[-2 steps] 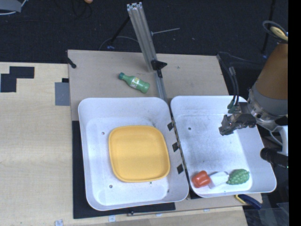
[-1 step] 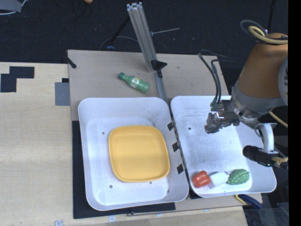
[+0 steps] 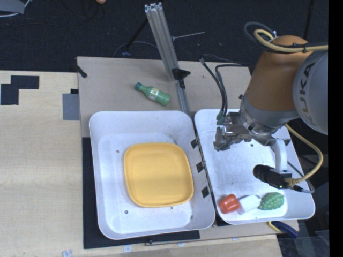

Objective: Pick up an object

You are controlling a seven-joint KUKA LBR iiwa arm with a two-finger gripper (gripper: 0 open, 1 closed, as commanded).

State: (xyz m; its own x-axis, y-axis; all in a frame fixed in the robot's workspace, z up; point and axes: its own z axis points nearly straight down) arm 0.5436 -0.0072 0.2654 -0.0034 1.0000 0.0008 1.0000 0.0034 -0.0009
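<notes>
The right bin (image 3: 236, 170) holds three small things along its near edge: a red pepper-like piece (image 3: 229, 203), a white piece (image 3: 248, 203) and a green bumpy piece (image 3: 271, 201). My gripper (image 3: 223, 141) hangs over the far left part of this bin, well above and away from those pieces. Nothing shows between its fingers. A yellow square plate (image 3: 158, 173) lies flat in the middle of the left bin (image 3: 107, 143).
A green bottle (image 3: 153, 93) lies on its side on the bench behind the left bin. A slanted aluminium rail (image 3: 166, 42) rises behind the bins. Black clips (image 3: 199, 165) sit along the wall between the two bins.
</notes>
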